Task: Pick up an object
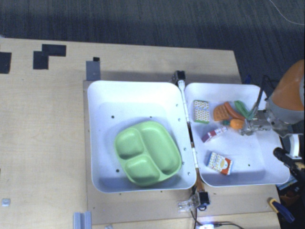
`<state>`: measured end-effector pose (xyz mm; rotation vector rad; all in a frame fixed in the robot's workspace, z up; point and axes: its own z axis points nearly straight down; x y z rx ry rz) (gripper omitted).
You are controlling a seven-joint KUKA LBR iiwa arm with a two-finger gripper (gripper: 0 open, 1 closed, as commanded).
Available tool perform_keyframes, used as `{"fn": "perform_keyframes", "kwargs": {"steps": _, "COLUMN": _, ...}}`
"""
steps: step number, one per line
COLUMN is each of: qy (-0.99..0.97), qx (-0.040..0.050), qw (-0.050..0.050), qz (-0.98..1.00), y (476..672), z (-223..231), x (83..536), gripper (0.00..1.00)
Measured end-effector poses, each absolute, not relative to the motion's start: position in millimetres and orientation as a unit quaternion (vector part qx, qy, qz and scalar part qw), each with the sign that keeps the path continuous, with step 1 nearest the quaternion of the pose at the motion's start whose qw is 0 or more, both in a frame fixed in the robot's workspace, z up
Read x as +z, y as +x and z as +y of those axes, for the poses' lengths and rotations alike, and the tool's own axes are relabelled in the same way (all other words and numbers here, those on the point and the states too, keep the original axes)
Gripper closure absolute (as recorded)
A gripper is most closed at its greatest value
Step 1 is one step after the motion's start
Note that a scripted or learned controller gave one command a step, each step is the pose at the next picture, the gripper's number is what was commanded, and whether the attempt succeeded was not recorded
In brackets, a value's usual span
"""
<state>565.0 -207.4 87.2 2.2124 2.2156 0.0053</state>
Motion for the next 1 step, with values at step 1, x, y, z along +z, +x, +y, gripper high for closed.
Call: {"fn": "perform_keyframes", "kwargs": {"steps": 1, "qy": 0.705, "qx": 0.003, "qw": 0.001, "qz": 0.709, "y": 564.9, "z": -203.6, "x": 86.2, "gripper": 0.0}}
